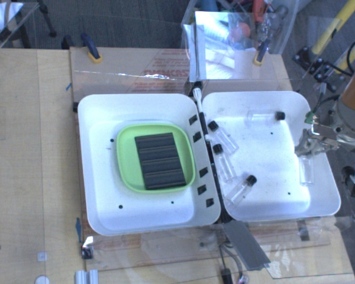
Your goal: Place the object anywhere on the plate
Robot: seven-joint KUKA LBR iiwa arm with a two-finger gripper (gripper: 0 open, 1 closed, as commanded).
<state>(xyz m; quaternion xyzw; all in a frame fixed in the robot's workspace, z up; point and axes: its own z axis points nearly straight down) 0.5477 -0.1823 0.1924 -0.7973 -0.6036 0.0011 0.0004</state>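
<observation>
Nearest, a clear plastic vial with a black cap (242, 188) lies in the right-hand shallow white bin (328, 203), one of several look-alikes that a grasp could confuse. Left of it, the square lime-green plate (125, 158) already carries a dark ribbed rectangular slab (160, 160), so a round vial dropped there may roll off the ridges. Further back, a clear capless tube (306, 171), probably the object, rests against the bin's right wall just below the metal two-finger gripper (312, 142). Whether it is clenched or released I cannot tell, and the wall may block a clean grasp
</observation>
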